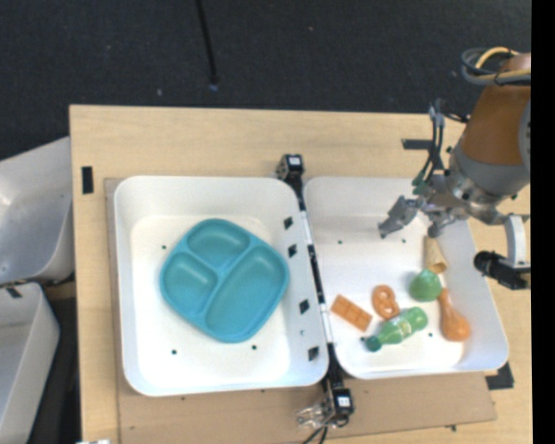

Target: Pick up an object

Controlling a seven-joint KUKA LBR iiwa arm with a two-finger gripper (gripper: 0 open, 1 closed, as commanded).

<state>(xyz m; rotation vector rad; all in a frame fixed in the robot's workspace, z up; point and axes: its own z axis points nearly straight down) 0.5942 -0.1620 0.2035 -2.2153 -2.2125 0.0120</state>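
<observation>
Green toy bottle (400, 327) lies by the right bin's (351, 197) front edge, crowded by an orange pretzel (384, 301), waffle (351, 313) and carrot (454, 319). Tool (416, 209) hangs above the bin's back half, fingers spread, holding nothing; a descent here risks closing on bare floor

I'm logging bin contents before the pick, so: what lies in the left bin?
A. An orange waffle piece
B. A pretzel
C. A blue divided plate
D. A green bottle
C: the blue divided plate lies alone in the left bin, while the small toy foods, such as the green bottle, lie in the right bin.
</observation>
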